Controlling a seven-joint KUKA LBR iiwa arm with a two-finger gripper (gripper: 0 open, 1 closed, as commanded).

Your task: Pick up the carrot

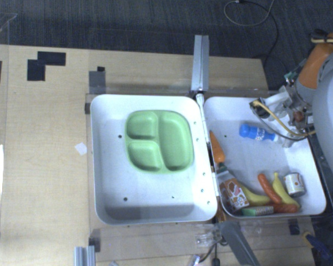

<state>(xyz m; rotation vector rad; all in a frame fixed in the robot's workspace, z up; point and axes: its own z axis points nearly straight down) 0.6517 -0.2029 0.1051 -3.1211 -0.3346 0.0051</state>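
- The arm point(328, 87) is a bulky, rounded body with a pale grey, smooth casing.
- An orange band point(311, 65) curves round the arm on its far side, bright against the grey.
- At the arm's left end sits the wrist assembly point(293, 105), a cluster of silver and white metal parts with dark gaps between them.
- A white bracket-like piece point(275, 100) juts left from that assembly.
- Thin yellowish cables point(269, 115) loop beneath the bracket, with a black-rimmed ring at their left end.
- Small reddish and dark fittings dot the metal block; finer detail is too blurred to tell.
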